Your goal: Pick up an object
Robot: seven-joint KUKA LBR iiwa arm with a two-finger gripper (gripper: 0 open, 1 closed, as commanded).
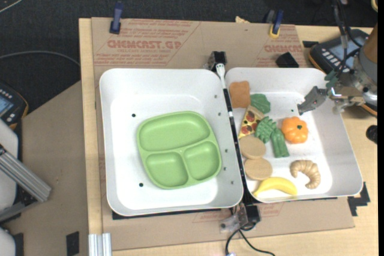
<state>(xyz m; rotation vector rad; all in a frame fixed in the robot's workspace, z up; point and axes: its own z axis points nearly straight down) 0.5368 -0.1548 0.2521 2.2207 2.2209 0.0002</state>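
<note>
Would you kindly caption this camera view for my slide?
Tool hovers above the right bin of toy food; green divided plate in the left bin.

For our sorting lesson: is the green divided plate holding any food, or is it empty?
Empty. The green divided plate lies flat in the left bin, all three compartments bare; the toy foods, like the banana, lie in the right bin.

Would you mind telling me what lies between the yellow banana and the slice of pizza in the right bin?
In the camera view, two round tan cookies lie stacked one behind the other between the yellow banana and the pizza slice.
</note>
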